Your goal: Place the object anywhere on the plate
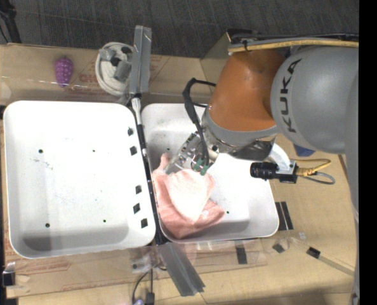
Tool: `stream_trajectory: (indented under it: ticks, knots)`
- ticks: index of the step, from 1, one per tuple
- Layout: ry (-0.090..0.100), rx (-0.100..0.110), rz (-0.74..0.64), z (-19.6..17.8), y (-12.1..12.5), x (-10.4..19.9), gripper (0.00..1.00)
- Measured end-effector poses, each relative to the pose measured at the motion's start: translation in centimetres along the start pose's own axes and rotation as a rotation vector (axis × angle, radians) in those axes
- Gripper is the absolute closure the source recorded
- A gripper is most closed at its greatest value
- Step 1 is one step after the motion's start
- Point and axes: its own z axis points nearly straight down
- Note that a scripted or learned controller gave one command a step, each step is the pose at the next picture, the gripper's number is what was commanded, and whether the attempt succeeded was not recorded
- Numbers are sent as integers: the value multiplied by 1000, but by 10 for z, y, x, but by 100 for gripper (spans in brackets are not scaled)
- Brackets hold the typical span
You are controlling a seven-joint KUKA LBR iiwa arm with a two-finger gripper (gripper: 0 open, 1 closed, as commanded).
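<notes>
Nearest the camera, at the lower centre of the frame, the cloth [187,201] lies in the right bin [258,199], bunched against that bin's left wall. It is pink, crumpled into soft folds, with a paler patch in the middle and a lobe trailing toward the lower right. By its look it is light and limp: it should sag and drape when lifted, and a pinch on a flat part may slip off or take only one layer. A raised fold or the thick bunched upper edge looks the best place to take hold, since the fingers can close around a ridge there. It is not fragile, so a firm squeeze would do no harm.

Just above it, at the centre of the frame, the gripper [198,161] hangs over the cloth's upper edge, its tip touching or nearly touching the fabric. Whether the fingers are spread or closed cannot be told from this angle, nor whether any cloth is between them. The cloth spreads below and slightly to the right of the tip.

Behind it, the arm [271,100] fills the upper right, grey with its orange band.

The left bin [68,170] sits at the left of the frame. No plate can be made out with certainty.
</notes>
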Motion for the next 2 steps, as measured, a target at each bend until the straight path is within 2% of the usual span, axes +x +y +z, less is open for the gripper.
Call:
stream_trajectory:
  ticks: [1, 2]
  knots:
    - [-3, -1, -406, -10, 47, 12, 100]
    - [-3, -1, -676, -17, 99, 21, 100]
